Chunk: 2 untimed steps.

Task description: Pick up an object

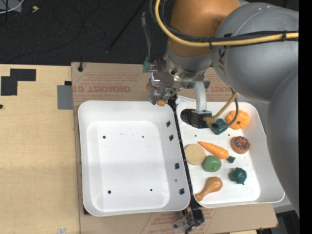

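Observation:
My gripper (162,95) hangs over the far end of the divider between the two white bins, under the arm's orange band. Several toy foods lie in the right bin (271,175): an orange pumpkin (239,119), a teal piece (220,126), a brown donut (240,144), a carrot (214,149), a tan disc (194,154), a green apple (211,164), a dark green piece (238,175) and a tan gourd (209,186). All of them rest nearer the camera and to the right of the gripper. A small orange-brown spot shows at the gripper's tip; I cannot tell what it is.
The left bin (84,150) stands beside the right one, and they share a raised rim (178,150) with black clips. Both rest on a cardboard sheet (112,82) on the wooden bench (34,145). The grey arm overhangs the right bin's far corner.

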Available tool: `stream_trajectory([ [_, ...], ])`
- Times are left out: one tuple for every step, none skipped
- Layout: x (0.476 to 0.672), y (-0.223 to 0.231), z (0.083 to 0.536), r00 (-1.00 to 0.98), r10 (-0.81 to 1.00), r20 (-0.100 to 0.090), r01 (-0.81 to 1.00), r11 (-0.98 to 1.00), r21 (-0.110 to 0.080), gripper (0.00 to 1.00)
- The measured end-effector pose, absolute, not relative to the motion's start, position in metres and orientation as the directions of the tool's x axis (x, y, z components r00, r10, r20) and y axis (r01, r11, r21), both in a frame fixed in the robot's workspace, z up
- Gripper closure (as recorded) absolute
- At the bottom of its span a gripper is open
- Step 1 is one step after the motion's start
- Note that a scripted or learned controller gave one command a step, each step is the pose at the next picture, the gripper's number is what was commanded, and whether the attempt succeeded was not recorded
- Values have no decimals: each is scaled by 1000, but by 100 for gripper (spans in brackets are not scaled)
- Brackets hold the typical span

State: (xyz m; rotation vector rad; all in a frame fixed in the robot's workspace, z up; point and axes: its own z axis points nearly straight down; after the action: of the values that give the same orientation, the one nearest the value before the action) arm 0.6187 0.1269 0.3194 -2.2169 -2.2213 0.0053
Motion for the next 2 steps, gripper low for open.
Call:
stream_trajectory([
  [592,148,333,-1,1000,0,1000,1,-5,100],
  [630,167,314,-6,1000,-2,1000,6,-1,100],
])
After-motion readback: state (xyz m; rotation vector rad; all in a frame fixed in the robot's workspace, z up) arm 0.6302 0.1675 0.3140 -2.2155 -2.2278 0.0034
